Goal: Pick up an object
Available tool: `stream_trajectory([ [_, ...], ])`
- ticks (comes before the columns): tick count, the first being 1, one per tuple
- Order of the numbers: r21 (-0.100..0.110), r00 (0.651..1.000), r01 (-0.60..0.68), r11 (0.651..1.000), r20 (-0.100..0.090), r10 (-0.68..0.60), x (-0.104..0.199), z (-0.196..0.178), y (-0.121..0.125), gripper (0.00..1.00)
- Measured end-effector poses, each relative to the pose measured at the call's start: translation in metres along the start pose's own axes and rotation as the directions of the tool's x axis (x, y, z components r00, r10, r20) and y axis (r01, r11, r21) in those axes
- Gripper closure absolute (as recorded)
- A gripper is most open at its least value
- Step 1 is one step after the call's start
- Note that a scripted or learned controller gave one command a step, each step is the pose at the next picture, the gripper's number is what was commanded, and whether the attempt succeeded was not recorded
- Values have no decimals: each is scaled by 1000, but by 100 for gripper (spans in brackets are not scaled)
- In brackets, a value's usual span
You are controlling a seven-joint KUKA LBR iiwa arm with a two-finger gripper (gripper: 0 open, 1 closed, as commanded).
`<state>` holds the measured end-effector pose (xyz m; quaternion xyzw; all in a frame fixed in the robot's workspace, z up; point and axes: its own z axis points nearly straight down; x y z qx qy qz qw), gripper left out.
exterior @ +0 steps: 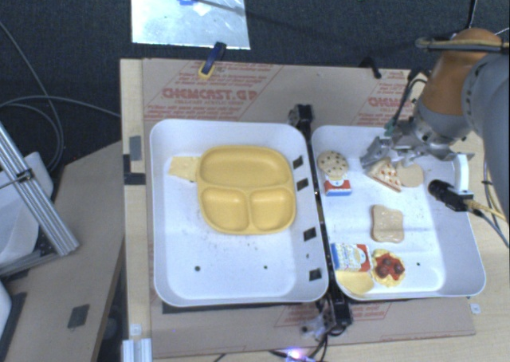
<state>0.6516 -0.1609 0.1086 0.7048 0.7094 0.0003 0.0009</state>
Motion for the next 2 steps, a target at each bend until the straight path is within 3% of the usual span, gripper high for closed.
stream_trajectory([
  [1, -7, 1000, -5, 1000, 2, 5, -34, 23, 19, 0],
  [2, 4, 1000, -5, 1000, -2, 5, -3, 24, -49, 0],
])
